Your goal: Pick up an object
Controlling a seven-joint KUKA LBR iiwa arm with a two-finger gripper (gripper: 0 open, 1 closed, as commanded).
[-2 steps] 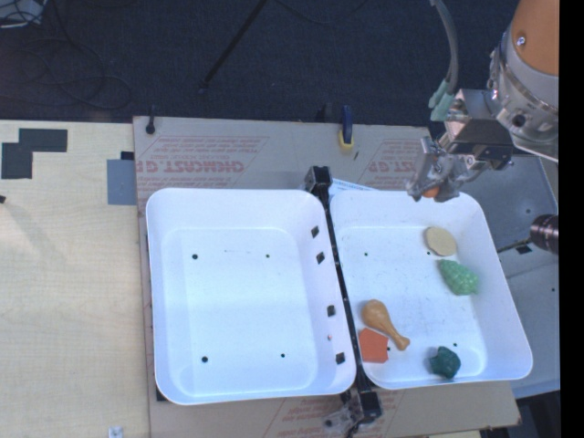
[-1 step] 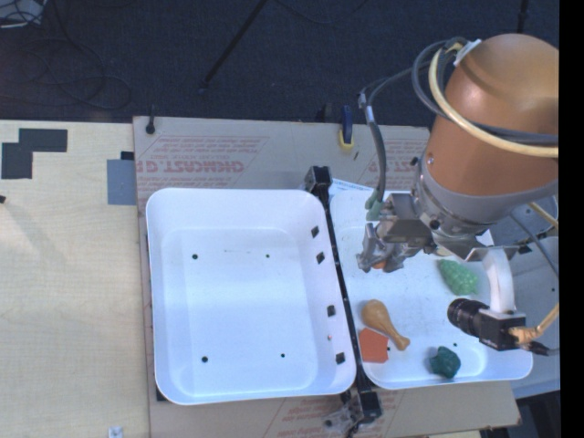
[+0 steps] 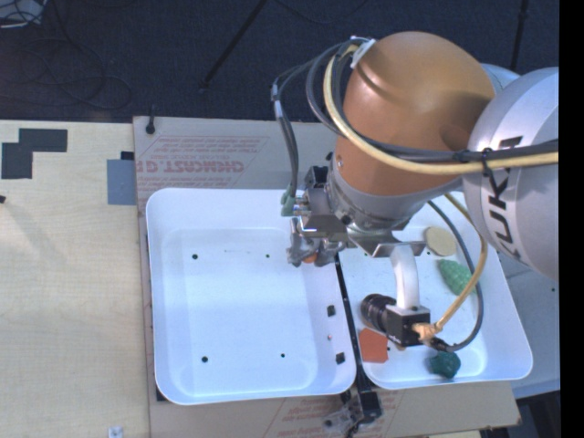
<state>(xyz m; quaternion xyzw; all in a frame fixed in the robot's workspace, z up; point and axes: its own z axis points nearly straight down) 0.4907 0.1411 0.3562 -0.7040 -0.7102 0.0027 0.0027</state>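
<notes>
Fingers point(image 3: 310, 252): over left bin point(image 3: 182, 245) right rim; apart or together, can't tell
Right bin point(image 3: 513, 354): red square point(image 3: 373, 346), green lump point(image 3: 444, 363), tan disc point(image 3: 440, 241)

bench point(image 3: 64, 281) | cardboard sheet point(image 3: 210, 161) | left bin point(image 3: 233, 313), right bin point(image 3: 500, 328) side by side

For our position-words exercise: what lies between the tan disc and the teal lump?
In the camera view, a light green leaf-shaped piece, nearer the tan disc than the teal lump.
</notes>
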